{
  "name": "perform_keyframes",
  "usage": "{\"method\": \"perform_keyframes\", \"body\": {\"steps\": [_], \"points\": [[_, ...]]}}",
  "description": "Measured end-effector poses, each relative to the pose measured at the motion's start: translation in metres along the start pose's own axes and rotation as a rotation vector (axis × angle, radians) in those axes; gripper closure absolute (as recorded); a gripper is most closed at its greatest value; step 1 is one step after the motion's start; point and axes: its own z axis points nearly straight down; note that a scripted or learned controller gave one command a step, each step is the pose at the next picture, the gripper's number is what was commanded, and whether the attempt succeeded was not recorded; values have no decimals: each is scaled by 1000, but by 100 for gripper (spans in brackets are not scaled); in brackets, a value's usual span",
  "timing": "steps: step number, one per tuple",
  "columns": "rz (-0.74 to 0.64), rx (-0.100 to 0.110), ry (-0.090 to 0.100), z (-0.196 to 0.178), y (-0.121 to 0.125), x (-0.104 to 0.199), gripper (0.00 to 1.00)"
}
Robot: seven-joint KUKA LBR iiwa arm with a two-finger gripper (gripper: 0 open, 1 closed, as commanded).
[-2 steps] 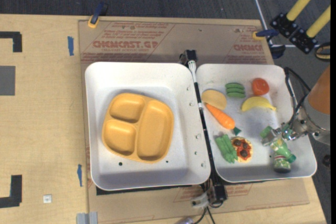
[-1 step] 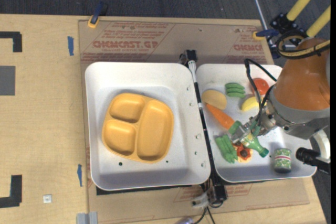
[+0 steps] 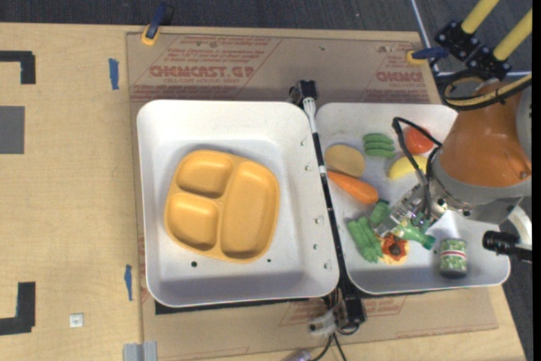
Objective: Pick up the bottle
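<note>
The bottle (image 3: 454, 256) is small, with a green top and bottom and a white and red label. It lies in the front right corner of the right bin (image 3: 473, 283). My gripper (image 3: 409, 214) hangs low over the middle of that bin, left of and slightly behind the bottle and apart from it. Its metal tip is down among the toy foods, above a green piece (image 3: 419, 234) and a red-orange piece (image 3: 394, 248). The orange band of the arm (image 3: 483, 150) covers the bin's right side.
The right bin also holds a carrot (image 3: 353, 186), a tan potato shape (image 3: 345, 158), a green vegetable (image 3: 379, 144), a yellow piece (image 3: 403, 168), a red piece (image 3: 419, 139) and green beans (image 3: 364, 236). The left bin (image 3: 161, 207) holds an orange divided plate (image 3: 222, 203).
</note>
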Motion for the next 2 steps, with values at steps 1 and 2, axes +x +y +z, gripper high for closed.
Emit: {"method": "perform_keyframes", "body": {"steps": [1,2], "points": [[0,5,7,3,-2,2,0],[-210,4,7,-103,54,-15,0]]}}
